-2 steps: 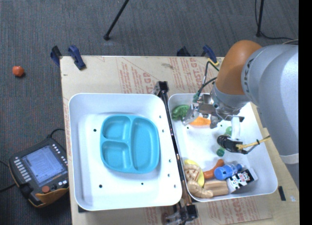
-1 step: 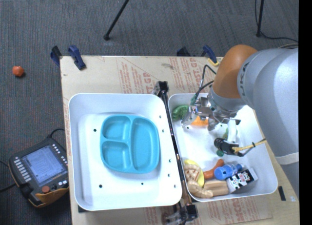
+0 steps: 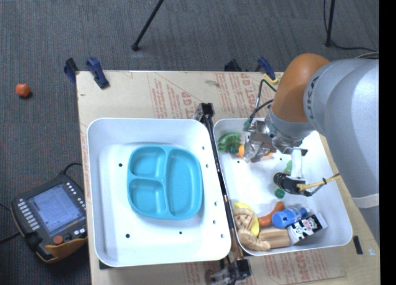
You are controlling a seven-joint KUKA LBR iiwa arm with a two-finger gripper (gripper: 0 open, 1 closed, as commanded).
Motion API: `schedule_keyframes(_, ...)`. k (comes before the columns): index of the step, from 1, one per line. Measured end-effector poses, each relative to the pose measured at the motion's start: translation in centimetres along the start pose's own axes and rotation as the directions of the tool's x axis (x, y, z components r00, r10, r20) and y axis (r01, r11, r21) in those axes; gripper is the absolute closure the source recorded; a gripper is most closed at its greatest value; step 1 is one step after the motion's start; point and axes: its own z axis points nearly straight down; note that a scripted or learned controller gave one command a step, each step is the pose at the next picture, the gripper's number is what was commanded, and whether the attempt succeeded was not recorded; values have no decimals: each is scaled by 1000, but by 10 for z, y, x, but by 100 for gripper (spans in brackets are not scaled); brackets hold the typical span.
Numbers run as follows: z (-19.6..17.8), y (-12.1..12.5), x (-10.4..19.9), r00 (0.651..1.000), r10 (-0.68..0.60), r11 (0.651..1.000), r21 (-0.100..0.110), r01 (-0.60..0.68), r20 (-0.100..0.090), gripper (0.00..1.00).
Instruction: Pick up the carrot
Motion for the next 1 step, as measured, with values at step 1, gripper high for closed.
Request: schedule_keyframes(1, 0, 0, 0, 1000, 0, 1000, 0, 0, 0, 0)
